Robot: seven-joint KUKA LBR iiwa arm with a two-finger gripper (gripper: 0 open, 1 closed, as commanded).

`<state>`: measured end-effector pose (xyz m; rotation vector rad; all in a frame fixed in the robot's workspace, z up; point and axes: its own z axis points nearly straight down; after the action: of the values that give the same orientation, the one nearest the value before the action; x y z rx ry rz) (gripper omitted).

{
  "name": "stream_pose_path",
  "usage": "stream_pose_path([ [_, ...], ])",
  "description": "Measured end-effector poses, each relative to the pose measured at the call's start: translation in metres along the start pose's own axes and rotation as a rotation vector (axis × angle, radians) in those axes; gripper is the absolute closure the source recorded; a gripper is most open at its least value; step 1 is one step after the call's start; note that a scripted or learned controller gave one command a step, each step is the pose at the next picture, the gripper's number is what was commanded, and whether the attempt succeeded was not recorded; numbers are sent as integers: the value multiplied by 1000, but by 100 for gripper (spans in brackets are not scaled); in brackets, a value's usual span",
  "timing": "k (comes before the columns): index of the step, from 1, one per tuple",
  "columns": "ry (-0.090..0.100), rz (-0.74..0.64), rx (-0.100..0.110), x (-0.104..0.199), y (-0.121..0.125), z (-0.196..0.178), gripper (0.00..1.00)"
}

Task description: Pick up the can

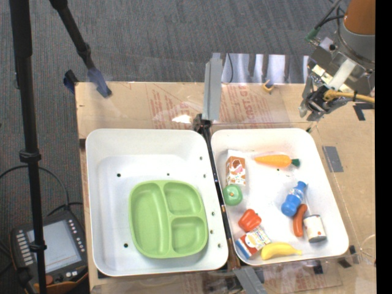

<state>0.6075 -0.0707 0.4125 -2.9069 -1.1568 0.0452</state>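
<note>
White plastic bins sit side by side on the bench, seen from above at a slant. The left bin (104, 164) holds a green divided plate (167, 218) lying flat. The right bin (324, 164) is crowded: a small carton (236, 170) stands near its left wall with a green apple (232, 195) just below it, a carrot (275, 160) lies toward the far side, and a blue bottle (294, 199) rests right of centre. The can (315, 228), white with a red patch, lies near the bin's right front corner, touching or just beside a red sausage-like piece (299, 219). A red pepper (249, 219) sits near a small red-and-white pack (253, 242), with a banana (280, 250) along the front wall.

The arm comes in at upper right, and its gripper (313, 106) hangs above the bench beyond the right bin's far corner, well apart from the can. I cannot tell from here how its claw is set.
</note>
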Motion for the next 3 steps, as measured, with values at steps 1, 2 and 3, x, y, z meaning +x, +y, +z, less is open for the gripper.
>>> stream_pose_path([
  [1,-5,-12,5,3,-2,-7,100],
  [2,20,148,-17,-14,43,-23,100],
  [3,16,136,-12,-9,40,-30,100],
])
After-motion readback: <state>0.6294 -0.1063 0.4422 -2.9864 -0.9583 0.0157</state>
